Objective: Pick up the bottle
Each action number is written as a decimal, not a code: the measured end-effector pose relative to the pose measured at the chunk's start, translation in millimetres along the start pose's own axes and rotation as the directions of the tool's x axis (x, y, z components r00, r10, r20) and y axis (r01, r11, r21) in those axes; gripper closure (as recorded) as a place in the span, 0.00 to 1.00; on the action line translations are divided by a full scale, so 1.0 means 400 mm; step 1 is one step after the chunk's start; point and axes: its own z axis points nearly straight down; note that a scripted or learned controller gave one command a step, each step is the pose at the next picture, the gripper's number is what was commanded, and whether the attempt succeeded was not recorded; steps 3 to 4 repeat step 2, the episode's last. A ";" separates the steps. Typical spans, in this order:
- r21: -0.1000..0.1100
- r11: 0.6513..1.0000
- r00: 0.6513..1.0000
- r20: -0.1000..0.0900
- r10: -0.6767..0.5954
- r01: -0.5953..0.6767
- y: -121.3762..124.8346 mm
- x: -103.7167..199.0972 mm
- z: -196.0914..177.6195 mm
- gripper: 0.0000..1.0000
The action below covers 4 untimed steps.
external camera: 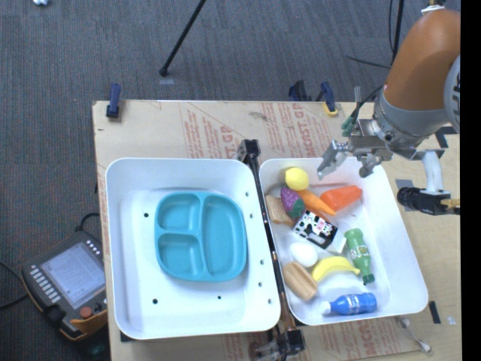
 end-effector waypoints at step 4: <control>-0.004 0.961 0.961 0.003 -0.276 0.276 -0.082 -0.112 -0.132 1.00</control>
